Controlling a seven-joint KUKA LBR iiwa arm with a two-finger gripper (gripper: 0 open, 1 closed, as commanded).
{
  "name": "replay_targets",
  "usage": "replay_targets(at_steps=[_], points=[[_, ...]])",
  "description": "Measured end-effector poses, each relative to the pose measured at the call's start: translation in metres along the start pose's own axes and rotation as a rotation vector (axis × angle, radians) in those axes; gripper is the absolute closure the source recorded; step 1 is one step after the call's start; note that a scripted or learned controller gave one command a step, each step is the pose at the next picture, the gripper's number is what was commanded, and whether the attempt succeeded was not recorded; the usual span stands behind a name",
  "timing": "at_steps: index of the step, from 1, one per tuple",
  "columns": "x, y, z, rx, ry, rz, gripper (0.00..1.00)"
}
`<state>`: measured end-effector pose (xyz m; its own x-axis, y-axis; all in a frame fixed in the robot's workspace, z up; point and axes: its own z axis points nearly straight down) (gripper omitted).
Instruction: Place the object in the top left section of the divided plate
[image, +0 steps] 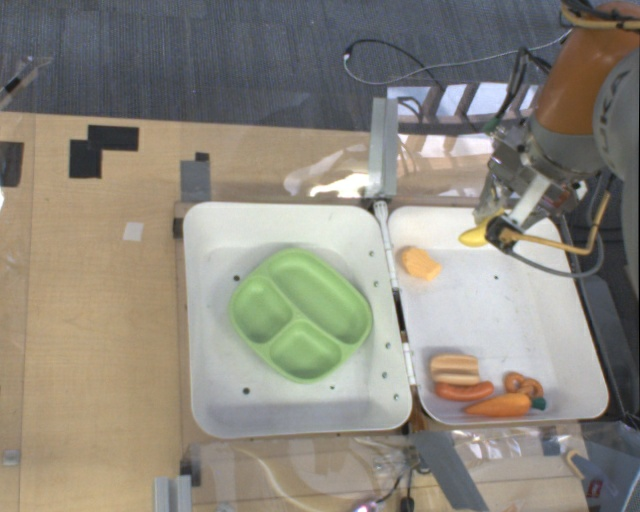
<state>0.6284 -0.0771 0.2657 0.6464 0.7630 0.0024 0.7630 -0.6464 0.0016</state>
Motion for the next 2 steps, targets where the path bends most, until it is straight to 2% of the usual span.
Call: replay_targets(at_steps=[1, 2], points=[[-0.041, -0.034, -0.033, 0.001, -0.001, 0.318, 1.00], [-0.014, -0.029, -0.023, 0.001, -0.001, -0.112, 1.00]])
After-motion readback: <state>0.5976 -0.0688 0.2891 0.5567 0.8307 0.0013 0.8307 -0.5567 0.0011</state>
